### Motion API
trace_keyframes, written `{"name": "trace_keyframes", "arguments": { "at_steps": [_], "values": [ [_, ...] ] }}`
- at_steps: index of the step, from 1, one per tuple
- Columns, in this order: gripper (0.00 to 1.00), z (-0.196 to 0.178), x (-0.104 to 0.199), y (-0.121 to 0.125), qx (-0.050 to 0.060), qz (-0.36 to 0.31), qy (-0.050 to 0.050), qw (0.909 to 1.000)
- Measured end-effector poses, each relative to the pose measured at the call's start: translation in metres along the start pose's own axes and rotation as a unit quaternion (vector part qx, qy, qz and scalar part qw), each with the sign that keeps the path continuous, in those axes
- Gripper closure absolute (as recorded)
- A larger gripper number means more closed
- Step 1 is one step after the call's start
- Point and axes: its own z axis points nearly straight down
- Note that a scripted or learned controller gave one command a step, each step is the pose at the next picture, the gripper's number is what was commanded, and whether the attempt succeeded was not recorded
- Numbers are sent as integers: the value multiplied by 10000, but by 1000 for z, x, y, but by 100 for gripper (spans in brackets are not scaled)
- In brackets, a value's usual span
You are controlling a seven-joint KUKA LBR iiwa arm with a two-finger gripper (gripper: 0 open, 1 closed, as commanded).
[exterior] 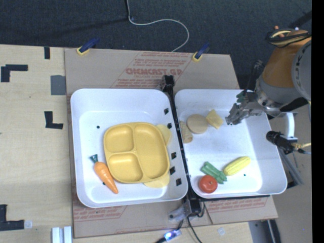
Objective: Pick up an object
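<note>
My gripper [234, 116] hangs over the right bin [263, 186], near its upper right part, just right of a pale yellow wedge [214, 118]. A tan round piece [197, 124] lies left of the wedge. Toward the bin's front lie a yellow corn cob [237, 165], a green pod [214, 171] and a red tomato [207, 184]. The left bin [81, 110] holds a yellow divided tray [135, 152] and an orange carrot [105, 175] at its front left. Nothing shows between the fingers.
A black divider clip [167, 82] sits where the two bins meet at the back. A white cable [162, 27] loops over the dark floor behind the bench. The arm's grey body and orange band [284, 65] stand to the right of the right bin.
</note>
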Motion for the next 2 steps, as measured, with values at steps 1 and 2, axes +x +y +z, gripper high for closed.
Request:
{"name": "trace_keyframes", "arguments": {
  "at_steps": [1,2],
  "values": [
    [100,-44,-2,5,1,-1,0,10000],
    [100,-66,-2,6,15,-1,5,10000]
  ]
}}
